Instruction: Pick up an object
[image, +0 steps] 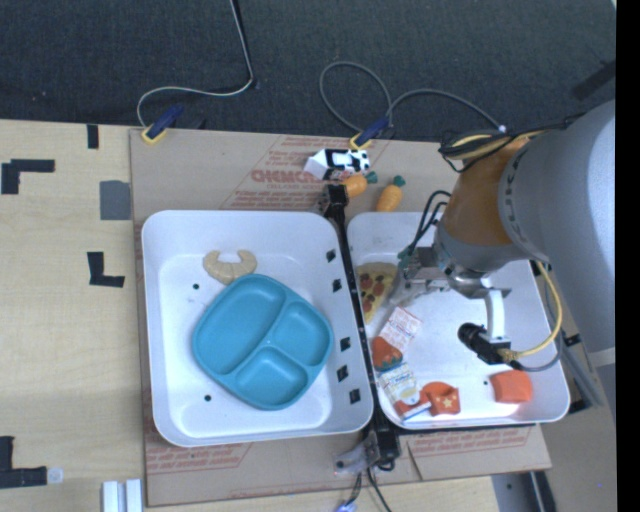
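I log the gripper (405, 283) low in the right bin (545, 405) over a white packet (402, 327); claw state indiscernible.

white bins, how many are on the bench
2. The left bin holds a blue divided plate; the right bin holds small items, under the arm.

The right bin (548, 400) holds small objects: an orange block (511, 386) near its front right corner; a red-orange toy (441, 398) by the front wall; two printed packets (401, 327) toward its left side.
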